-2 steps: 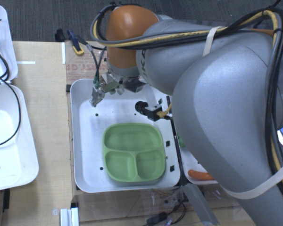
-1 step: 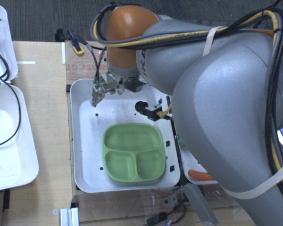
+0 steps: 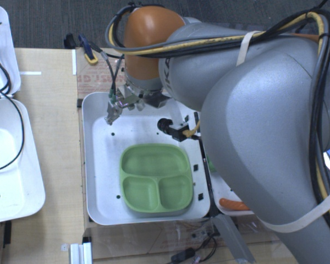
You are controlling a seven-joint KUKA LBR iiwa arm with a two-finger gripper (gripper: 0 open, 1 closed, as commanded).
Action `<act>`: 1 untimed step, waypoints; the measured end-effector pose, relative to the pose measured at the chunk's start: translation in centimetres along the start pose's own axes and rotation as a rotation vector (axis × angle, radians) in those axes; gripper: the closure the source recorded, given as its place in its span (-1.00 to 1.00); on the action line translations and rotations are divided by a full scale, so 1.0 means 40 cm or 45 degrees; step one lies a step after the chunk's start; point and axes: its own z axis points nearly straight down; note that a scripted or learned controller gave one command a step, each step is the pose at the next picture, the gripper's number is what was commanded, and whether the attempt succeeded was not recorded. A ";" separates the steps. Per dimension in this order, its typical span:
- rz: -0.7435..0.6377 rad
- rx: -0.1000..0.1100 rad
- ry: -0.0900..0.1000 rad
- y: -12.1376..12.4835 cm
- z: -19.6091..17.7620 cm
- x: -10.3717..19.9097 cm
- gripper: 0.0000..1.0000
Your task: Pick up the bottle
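Over the near bin (image 3: pixel 96 164) we see the grey arm (image 3: pixel 247 109) reaching in from the right, its orange band (image 3: pixel 148 34) high in the view. Our tool (image 3: pixel 111 114) hangs at the bin's upper left corner, tips just above the white floor; we cannot tell whether it is apart or together, and we see nothing gripped in it. A green divided tray (image 3: pixel 155 177) lies flat in the lower middle of this bin, well apart from the tool. We cannot make out the bottle; the arm hides much of the second bin (image 3: pixel 231 194), where an orange object (image 3: pixel 234 204) peeks out. Black cables (image 3: pixel 11 120) trail across white equipment (image 3: pixel 11 164) on the bench (image 3: pixel 58 120) at left.
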 end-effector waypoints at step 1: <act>0.000 0.000 0.000 0.000 0.000 0.000 -1.00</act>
